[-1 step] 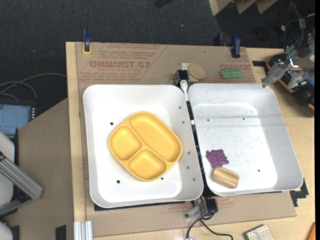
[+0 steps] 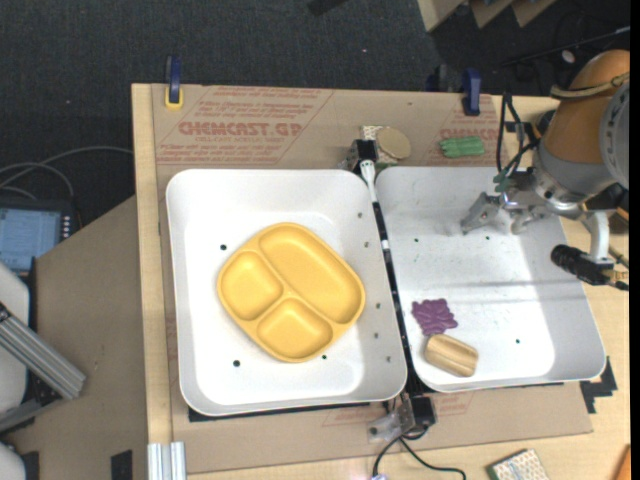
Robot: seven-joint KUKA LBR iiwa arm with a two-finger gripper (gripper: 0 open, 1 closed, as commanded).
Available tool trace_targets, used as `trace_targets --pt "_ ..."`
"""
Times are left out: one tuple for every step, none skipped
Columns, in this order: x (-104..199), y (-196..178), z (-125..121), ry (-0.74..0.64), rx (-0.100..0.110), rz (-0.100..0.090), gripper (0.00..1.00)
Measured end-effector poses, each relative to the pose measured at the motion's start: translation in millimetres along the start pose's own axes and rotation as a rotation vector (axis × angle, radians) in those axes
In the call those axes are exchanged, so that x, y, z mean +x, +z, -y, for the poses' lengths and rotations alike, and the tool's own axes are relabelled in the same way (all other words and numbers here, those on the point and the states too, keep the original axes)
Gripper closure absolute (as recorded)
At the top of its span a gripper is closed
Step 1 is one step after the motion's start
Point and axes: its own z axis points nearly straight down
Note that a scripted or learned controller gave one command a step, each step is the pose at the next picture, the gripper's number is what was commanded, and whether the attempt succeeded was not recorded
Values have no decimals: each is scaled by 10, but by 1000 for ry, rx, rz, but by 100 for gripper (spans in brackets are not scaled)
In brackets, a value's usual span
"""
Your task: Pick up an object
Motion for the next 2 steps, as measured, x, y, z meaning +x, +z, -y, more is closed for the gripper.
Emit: trace_targets --pt "-285 156 527 0 -14 -5 0" --pt "1022 178 1051 -9 -8 -3 0"
